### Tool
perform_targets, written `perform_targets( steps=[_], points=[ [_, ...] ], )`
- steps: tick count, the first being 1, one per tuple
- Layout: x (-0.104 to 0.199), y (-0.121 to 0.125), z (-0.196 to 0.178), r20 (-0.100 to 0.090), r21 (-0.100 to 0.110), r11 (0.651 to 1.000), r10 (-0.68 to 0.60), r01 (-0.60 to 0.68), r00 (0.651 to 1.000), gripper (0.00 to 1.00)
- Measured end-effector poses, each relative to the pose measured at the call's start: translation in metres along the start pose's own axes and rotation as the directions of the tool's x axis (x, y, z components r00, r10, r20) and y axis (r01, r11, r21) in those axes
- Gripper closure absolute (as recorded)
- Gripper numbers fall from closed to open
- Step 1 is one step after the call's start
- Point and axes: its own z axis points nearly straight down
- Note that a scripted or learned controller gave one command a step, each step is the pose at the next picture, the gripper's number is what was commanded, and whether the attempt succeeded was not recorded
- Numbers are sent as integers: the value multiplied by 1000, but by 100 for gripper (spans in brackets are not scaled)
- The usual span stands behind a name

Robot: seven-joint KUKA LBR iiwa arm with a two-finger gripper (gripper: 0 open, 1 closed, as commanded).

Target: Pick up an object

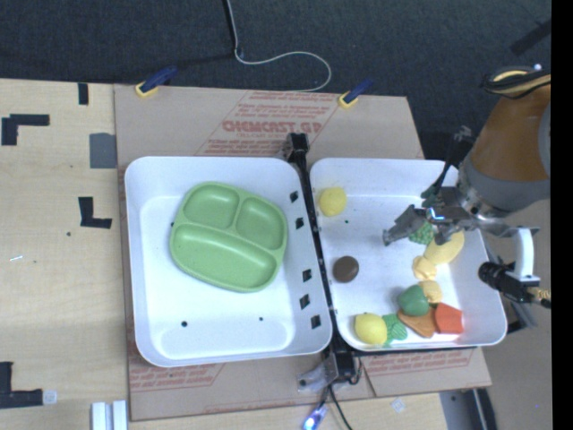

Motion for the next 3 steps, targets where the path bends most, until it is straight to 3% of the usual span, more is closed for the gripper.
perform_targets(
  steps=[1,2,3],
  points=[
    [12,-39,-151,3,-16,1000,-1,1,1000,0],
    [81,-53,-249,1,-11,1000,-7,7,1000,0],
    [77,-52,-254,3,-2,1000,0,0,1000,100]
  ],
)
